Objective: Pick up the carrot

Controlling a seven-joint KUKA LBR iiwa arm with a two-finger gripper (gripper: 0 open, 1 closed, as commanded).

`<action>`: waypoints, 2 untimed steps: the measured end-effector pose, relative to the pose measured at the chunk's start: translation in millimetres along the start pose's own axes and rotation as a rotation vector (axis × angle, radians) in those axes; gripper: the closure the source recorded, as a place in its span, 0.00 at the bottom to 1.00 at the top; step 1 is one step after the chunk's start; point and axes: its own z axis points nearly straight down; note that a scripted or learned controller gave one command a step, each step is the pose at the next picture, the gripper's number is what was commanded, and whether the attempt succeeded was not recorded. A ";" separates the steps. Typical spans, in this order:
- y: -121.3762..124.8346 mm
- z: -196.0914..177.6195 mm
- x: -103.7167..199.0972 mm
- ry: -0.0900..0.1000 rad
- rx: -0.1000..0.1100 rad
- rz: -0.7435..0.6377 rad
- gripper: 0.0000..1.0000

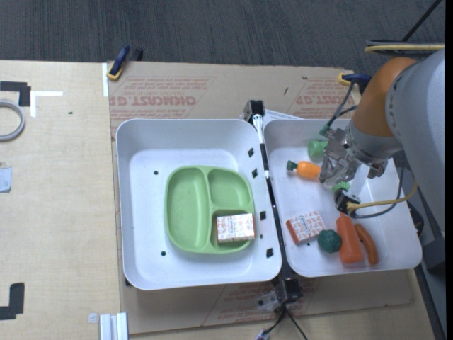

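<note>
Left bin (134, 190): green divided plate (191, 207), small printed carton (235, 227) in plate's lower right compartment. Right bin (396, 257): carrot (308, 170) lying near upper left, green top toward divider, just left of jaws (333, 174); second carton (305, 227), dark green ball (328, 241), orange-red pieces (352, 241) along near edge. Jaws low over bin, beside carrot; whether open or closed, cannot tell; carrot not visibly held
</note>
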 end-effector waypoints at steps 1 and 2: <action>0.0 0.0 0.0 0.000 0.000 0.000 0.00; 11.5 9.3 36.9 0.000 0.001 0.202 0.00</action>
